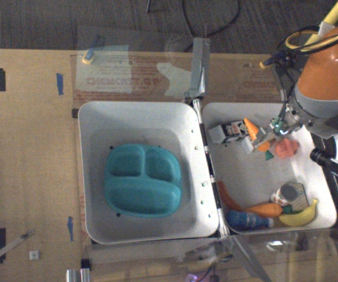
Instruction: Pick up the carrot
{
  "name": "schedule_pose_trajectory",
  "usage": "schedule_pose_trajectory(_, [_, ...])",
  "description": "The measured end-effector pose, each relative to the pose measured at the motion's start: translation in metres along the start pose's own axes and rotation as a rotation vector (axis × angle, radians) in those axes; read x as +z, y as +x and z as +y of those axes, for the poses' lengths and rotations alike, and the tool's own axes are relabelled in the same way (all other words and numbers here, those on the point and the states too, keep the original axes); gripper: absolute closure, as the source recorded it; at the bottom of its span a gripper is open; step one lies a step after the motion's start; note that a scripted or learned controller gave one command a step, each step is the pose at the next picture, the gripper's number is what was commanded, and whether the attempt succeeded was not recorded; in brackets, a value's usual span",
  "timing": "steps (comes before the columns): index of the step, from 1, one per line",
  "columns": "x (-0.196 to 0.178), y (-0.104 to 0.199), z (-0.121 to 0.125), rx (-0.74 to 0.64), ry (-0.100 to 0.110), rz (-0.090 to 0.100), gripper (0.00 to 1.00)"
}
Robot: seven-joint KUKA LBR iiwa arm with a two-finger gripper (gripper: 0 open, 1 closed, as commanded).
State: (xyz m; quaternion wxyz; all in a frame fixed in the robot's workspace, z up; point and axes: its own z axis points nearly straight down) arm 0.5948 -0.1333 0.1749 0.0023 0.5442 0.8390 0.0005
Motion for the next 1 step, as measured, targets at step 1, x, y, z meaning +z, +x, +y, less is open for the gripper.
schedule_pose_trajectory(1, [-0.0105,0.0514,-0.0005,-0.066,0.003,0.003,1.00])
